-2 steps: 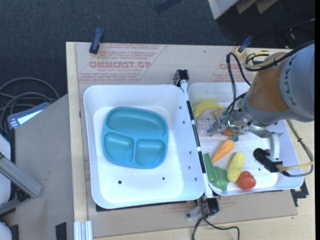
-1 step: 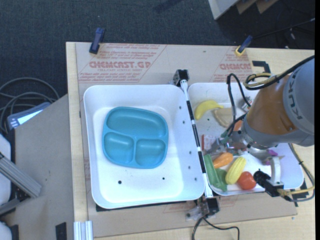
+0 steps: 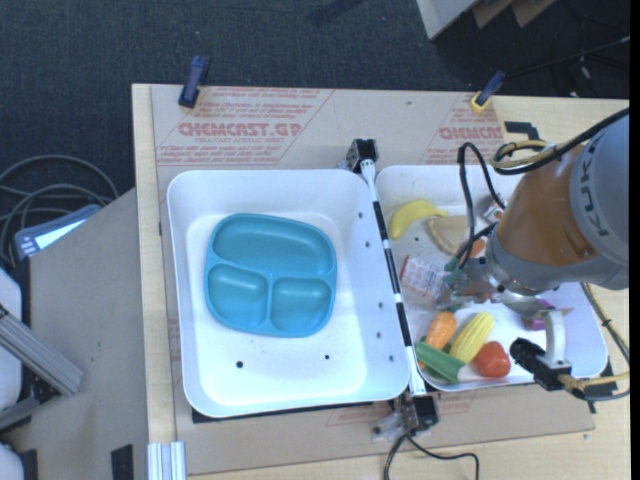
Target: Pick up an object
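Dark carpet surrounds the bench (image 3: 250, 118), blue divided tray (image 3: 270, 273) sits in the left bin (image 3: 190, 298) — banana (image 3: 412, 215), corn (image 3: 471, 335), tomato (image 3: 491, 359) share the right bin (image 3: 590, 353) under the arm (image 3: 550, 223), can't tell its grip.

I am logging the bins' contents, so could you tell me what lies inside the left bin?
A blue divided tray lies in the left bin, its compartments bare. Whatever is beneath it is covered.
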Robot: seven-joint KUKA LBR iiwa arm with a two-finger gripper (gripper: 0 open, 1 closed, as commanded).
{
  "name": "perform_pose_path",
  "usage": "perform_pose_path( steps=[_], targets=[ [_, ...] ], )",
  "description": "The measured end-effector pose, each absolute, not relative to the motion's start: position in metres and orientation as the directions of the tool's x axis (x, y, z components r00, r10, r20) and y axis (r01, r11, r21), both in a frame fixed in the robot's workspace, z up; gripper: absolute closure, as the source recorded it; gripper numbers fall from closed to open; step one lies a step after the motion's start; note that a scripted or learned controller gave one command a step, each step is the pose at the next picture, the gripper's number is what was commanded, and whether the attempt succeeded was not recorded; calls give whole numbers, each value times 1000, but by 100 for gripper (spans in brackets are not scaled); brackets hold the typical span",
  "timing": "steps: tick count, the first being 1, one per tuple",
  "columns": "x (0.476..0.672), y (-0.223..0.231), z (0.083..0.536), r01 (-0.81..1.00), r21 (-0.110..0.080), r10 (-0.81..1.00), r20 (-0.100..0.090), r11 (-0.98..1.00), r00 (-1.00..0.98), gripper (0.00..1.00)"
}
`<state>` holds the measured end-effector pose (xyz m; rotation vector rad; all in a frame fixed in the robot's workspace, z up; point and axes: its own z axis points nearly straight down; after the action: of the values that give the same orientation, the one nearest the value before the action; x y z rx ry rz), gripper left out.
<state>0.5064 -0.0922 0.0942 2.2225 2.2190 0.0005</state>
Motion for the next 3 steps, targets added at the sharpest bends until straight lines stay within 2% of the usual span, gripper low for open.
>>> perform_pose_path(
  steps=[1,2,3],
  targets=[
    [506,-92,94,1000,0,1000,0,-1,1,0],
    [598,-107,85,1000,1,1000,0,0,0,0],
    [597,-107,95,1000,-1,1000,-1,0,0,100]
  ],
)
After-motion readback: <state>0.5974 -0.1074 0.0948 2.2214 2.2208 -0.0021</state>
